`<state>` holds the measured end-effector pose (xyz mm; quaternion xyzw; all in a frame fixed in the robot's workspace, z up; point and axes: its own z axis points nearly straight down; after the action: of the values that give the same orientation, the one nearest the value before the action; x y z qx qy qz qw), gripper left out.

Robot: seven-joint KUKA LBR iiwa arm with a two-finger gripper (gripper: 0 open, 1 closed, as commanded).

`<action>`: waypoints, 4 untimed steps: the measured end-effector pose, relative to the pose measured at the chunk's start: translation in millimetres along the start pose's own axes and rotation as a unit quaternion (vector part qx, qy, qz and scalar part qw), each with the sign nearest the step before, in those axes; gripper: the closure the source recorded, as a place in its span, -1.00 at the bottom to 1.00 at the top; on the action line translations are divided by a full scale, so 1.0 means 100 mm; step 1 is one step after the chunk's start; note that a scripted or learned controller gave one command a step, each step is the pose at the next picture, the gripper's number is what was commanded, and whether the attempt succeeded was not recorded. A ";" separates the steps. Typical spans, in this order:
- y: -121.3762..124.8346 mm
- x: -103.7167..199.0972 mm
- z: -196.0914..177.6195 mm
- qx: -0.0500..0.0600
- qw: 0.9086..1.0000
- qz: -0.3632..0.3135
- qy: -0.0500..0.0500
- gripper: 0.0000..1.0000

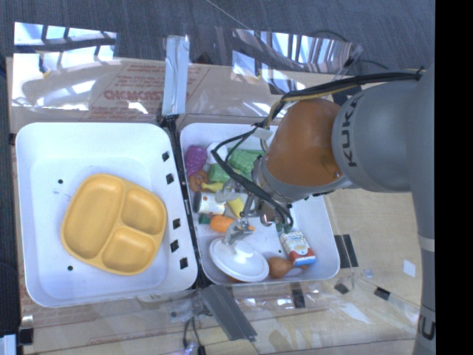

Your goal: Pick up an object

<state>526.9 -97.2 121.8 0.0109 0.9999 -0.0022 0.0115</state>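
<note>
Over the right-hand bin (325, 220) the grey arm (380, 143) is seen reaching in from the right, its orange band (303, 150) hanging above the clutter of small objects. Below the band the pincer (247, 224) is lowered among the objects, near the middle of the bin; whether it is released or clenched cannot be told, since its tip is lost against the things beneath it, and nothing can be seen held by it. Black cables (236, 165) are looped from the wrist across the upper part of the bin.

Several candidates for picking are gathered in this bin. A purple bunch of grapes (195, 157) is set near the upper left corner, with a green item (244, 159) just beside it, partly covered by the arm. A small orange piece (221, 224) is placed left of the pincer. A white round dish (238, 259) is laid at the bottom edge, just below the pincer, and a brown egg-like object (278, 267) is touching its right side. A small carton with a red and white label (296, 248) is lying to the right of the dish.

On the left, the other white bin (44, 272) is occupied by a yellow divided tray (112, 223), lying flat and well apart from the pincer. Both bins are carried by the counter (133, 87).
</note>
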 end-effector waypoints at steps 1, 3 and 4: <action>0.00 -0.62 0.30 -0.002 1.000 0.013 0.009 -1.00; -0.55 -1.27 -1.27 0.000 0.998 0.061 0.005 1.00; -0.16 -0.80 -0.40 0.001 0.971 0.240 0.013 1.00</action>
<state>605.8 -114.4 164.1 0.2509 0.9680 -0.0001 -0.0012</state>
